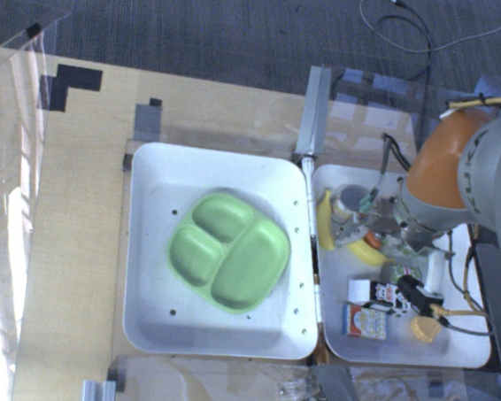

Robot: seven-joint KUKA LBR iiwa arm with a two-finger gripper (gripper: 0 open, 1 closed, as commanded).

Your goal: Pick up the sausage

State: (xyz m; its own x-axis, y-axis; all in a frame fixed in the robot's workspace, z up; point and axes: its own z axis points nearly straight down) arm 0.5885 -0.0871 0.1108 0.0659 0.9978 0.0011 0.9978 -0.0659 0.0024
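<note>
Sausage (pixel 372 242): a small reddish-orange piece, largely covered, is the only candidate, and its identity cannot be confirmed. It lies in the upper middle of the shallow white right-hand bin (pixel 474 357), touching or just beside a yellow plastic banana (pixel 365 253).

The hand (pixel 386 229) of the grey arm with the orange band (pixel 441 166) is down in this bin, directly over that piece. Whether the hand is apart, together or clamped on anything cannot be told.

Near it stand a grey round can (pixel 353 200) and a second yellow curved piece (pixel 324 219) along the bin's left wall. A small printed carton (pixel 365 321) lies toward the front.

The left-hand white bin (pixel 145 318) on the wooden tabletop (pixel 70 221) holds a green three-compartment plastic tray (pixel 229 252).
</note>
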